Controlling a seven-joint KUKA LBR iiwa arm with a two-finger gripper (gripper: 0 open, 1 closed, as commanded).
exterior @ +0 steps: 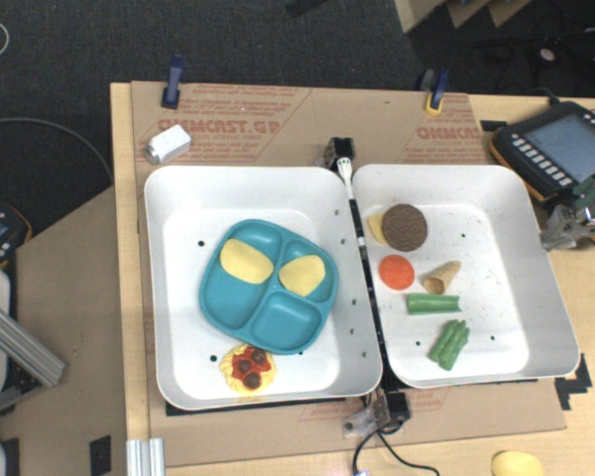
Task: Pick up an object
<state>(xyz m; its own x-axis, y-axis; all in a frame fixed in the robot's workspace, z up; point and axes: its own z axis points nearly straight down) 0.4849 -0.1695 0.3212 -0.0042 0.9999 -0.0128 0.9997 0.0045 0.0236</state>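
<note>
Two bins sit side by side. Left: a blue tray with two yellow pieces, overlapping a small pizza. Right: a brown disc half covering something yellow, an orange disc, a cone and green beans. At the right edge, a metal part, perhaps the gripper, is cut off; its state cannot be told.

Setting: we class this as a robotics lab. Evidence we log: two white bins clamped side by side on a cardboard-covered bench; blue clips at the board's far edge; a teach pendant at right; aluminium framing at left; loose cables on dark carpet.
</note>
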